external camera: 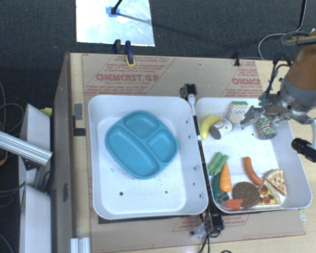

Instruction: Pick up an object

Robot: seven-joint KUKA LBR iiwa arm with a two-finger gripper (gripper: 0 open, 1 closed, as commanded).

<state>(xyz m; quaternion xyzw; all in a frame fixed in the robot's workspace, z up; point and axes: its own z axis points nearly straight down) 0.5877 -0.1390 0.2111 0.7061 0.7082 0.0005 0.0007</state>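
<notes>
The right bin [292,157] holds toy food. At its back lie a yellow banana [209,124], a small grey can on its side [224,127] and a pale green-and-white box [237,110]. A green-patterned can [265,128] stands at the back right. My gripper [261,118] hangs over the bin's back right, right above that can and touching or nearly touching its top. The view does not tell whether the can is gripped. Toward the front lie green pea pods [217,163], a carrot [225,177], a sausage [252,171], a pizza slice [276,181] and a brown patty [246,191].
The left bin [110,194] holds a blue divided plate [141,144]. A ridge [197,141] where the two walls meet separates the bins. The arm's grey and orange body [305,73] fills the upper right. A black bracket [305,149] sticks in at the right rim.
</notes>
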